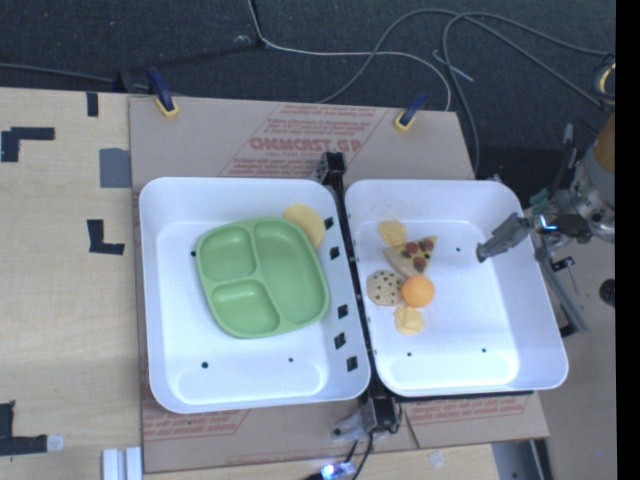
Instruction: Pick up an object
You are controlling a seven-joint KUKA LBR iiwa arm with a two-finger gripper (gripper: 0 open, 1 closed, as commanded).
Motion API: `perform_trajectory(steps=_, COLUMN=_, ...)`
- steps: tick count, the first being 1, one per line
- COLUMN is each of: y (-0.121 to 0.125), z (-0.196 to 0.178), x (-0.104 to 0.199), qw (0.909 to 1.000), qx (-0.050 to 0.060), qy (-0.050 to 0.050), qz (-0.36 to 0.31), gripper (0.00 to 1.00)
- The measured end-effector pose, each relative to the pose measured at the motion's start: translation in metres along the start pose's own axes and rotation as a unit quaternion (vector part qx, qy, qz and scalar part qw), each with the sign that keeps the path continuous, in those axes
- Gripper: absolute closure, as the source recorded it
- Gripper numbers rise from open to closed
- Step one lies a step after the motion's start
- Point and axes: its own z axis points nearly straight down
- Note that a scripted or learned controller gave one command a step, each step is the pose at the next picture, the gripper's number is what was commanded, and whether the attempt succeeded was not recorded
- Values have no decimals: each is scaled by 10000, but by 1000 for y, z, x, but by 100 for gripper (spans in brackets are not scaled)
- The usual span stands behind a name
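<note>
The gripper [497, 240] was parked over the right bin's [520, 368] right side, well apart from the food; jaw state couldn't be told. The orange ball [418, 290] sat left-centre, touching neighbours, so a straight-down, centred approach was probably needed.
</note>
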Motion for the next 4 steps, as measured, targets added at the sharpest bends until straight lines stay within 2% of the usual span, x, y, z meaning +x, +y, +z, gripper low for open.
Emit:
perform_trajectory(steps=1, y=1, z=43, x=-1, qw=10000, qx=20, qy=1, qz=1, gripper=0)
perform_trajectory(steps=3, y=6, z=164, x=-3, qw=10000, qx=21, qy=3, qz=2, gripper=0)
perform_trajectory(steps=4, y=7, z=151, x=-2, qw=10000, qx=8, qy=5, qz=-4, gripper=100)
